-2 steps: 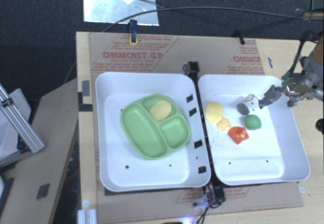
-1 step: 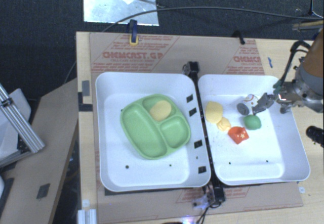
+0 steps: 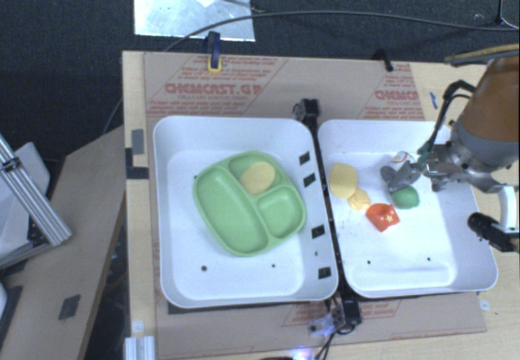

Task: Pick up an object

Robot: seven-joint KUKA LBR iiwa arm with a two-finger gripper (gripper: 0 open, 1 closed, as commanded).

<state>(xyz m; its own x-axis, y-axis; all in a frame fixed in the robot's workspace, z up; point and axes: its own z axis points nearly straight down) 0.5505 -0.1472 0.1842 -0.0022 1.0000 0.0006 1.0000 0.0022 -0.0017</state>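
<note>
The right bin (image 3: 422, 273) holds a yellow lump (image 3: 343, 179), a smaller yellow piece (image 3: 359, 200), a red block (image 3: 383, 216) and a green round object (image 3: 406, 197). My gripper (image 3: 400, 175) reaches in from the right and sits low over the bin, just above and left of the green object. A small white and orange thing (image 3: 400, 158) lies just behind the gripper. In the left bin (image 3: 175, 269) a green divided plate (image 3: 248, 204) carries a yellow round item (image 3: 258, 178) in its upper compartment.
A black divider (image 3: 321, 196) with clips runs between the two bins. The arm's orange and grey body (image 3: 491, 119) hangs over the right bin's far right corner. Cardboard (image 3: 244, 86) lies under both bins.
</note>
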